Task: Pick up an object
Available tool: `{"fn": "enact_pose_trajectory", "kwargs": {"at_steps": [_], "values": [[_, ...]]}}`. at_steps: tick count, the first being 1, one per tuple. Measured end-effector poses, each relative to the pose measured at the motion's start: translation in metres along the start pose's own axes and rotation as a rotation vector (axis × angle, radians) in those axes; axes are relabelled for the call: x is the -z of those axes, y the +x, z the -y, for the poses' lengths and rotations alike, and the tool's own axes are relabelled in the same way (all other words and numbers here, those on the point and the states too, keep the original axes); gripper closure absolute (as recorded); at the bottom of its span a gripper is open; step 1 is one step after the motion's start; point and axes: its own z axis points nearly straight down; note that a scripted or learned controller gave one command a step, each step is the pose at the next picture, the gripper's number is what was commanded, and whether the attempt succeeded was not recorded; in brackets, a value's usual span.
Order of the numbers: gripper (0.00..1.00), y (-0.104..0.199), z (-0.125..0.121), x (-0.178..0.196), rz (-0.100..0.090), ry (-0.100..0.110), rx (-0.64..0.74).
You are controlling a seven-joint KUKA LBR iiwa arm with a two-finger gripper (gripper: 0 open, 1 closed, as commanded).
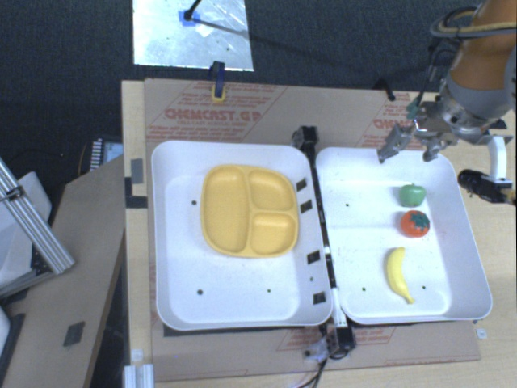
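Right white bin (452, 297), green apple (413, 194), orange tomato (415, 223), yellow banana (397, 275)

A dark carpet (65, 47) covers the floor around the bench (234, 107), whose brown board top is printed with red lettering. A shiny metal sheet (191, 21) lies on the carpet beyond it. An aluminium rail (28, 221) slants at left.

Two smooth white plastic bins (242, 314) — one holds a matt yellow plastic tray (246, 210); glossy toy fruit (414, 224) in the other — on printed cardboard (234, 111).
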Motion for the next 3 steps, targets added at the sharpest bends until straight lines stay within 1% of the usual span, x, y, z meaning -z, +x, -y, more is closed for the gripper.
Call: {"fn": "enact_pose_trajectory", "kwargs": {"at_steps": [1,2,3], "values": [[0.0,0.0,-0.002,0.008,0.001,-0.012,0.002],[0.0,0.003,-0.004,-0.053,0.002,-0.011,0.0],[0.0,-0.002,0.004,-0.102,0.002,-0.01,-0.001]]}}
